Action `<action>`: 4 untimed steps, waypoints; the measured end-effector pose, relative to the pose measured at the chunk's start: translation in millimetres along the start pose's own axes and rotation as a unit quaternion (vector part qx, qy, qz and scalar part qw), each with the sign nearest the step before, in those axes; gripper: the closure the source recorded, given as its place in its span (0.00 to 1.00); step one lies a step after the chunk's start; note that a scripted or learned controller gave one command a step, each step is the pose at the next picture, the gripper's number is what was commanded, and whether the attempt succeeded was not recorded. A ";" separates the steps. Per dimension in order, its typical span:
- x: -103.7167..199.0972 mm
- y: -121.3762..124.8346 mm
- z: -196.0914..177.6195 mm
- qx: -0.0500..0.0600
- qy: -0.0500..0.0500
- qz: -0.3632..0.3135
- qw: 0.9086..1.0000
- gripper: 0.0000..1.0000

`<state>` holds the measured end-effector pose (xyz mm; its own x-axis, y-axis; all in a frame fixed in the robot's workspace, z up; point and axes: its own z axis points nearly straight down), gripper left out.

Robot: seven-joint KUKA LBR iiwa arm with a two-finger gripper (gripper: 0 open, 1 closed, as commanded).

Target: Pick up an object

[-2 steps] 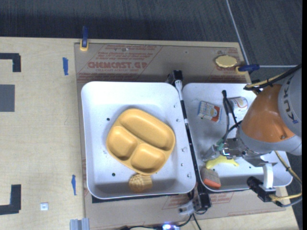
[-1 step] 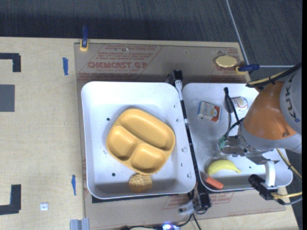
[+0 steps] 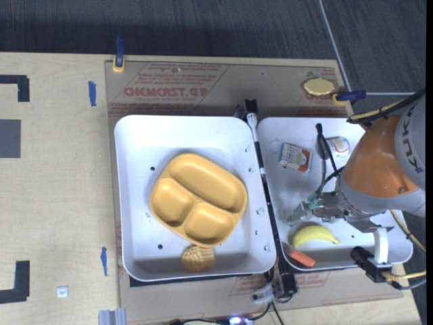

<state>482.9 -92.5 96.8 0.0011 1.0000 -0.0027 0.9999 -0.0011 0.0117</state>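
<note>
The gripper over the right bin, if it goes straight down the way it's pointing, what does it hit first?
Probably the banana, lying just below the gripper in the right bin; depth is hard to judge, so it may meet bare bin floor beside it.

The bench (image 3: 54, 181) bears two white bins: left bin (image 3: 128, 181), right bin (image 3: 284, 131) under the gripper (image 3: 306, 208).

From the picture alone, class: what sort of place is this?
Probably a robotics lab test bench. A robot arm reaches over two white bins holding toy items: a yellow divided tray and a banana.
</note>
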 end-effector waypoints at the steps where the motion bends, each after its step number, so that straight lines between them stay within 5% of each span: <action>1: -4.9 -2.9 10.7 0.005 0.002 -0.001 1.000 0.00; 2: -6.0 -0.8 0.0 0.002 0.001 0.000 1.000 1.00; 3: -6.0 -0.9 0.0 0.002 0.001 0.000 1.000 0.00; 4: -0.1 -3.3 10.8 0.005 0.001 0.000 1.000 0.00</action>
<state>479.7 -92.7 85.9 0.0011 1.0000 -0.0006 1.0000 -0.0011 0.0017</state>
